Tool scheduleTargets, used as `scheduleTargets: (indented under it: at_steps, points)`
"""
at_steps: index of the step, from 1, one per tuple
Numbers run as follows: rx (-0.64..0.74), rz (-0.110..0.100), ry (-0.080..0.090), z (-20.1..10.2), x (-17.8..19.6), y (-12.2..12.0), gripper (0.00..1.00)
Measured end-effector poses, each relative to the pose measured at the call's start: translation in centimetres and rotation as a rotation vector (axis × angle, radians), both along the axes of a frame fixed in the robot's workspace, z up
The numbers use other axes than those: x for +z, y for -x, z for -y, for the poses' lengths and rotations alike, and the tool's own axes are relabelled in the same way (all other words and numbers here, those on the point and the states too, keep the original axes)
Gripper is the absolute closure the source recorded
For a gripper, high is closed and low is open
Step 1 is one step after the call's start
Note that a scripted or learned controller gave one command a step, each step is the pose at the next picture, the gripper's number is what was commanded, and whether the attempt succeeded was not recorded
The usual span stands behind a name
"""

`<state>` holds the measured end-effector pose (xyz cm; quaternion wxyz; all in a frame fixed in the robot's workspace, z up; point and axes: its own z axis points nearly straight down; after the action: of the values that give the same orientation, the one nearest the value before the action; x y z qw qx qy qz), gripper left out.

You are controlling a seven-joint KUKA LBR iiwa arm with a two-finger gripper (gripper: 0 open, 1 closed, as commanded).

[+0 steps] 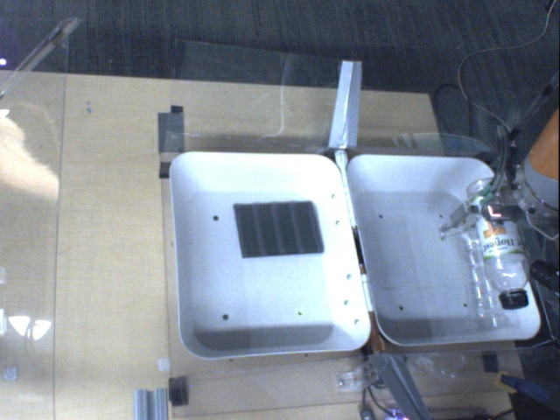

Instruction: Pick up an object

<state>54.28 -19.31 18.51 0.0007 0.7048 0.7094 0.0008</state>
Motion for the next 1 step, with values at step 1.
scheduleTargets:
  at_steps: [1]
  points:
    - [0.06, 0.015, 0.004, 1.03, -8.36, -2.77, 0.0]
